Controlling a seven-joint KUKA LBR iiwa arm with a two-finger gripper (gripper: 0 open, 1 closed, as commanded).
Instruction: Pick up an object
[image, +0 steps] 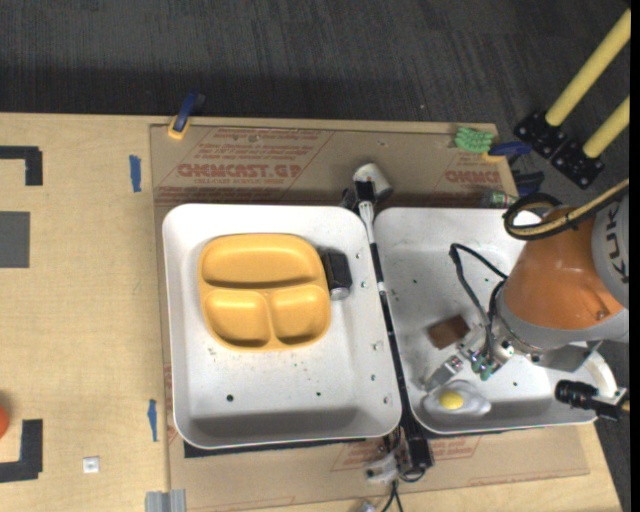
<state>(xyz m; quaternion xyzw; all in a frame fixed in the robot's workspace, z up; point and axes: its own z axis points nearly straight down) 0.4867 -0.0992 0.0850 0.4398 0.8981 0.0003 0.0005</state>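
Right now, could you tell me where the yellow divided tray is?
The yellow divided tray lies in the left bin, toward its far side, with a small dark object touching its right edge.

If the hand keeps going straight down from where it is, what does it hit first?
Probably bare floor of the right bin. The hand hangs between the brown block and the fried egg; depth is unclear.

Grey arm (612, 250), orange band (555, 285), looping black cable (475, 262).
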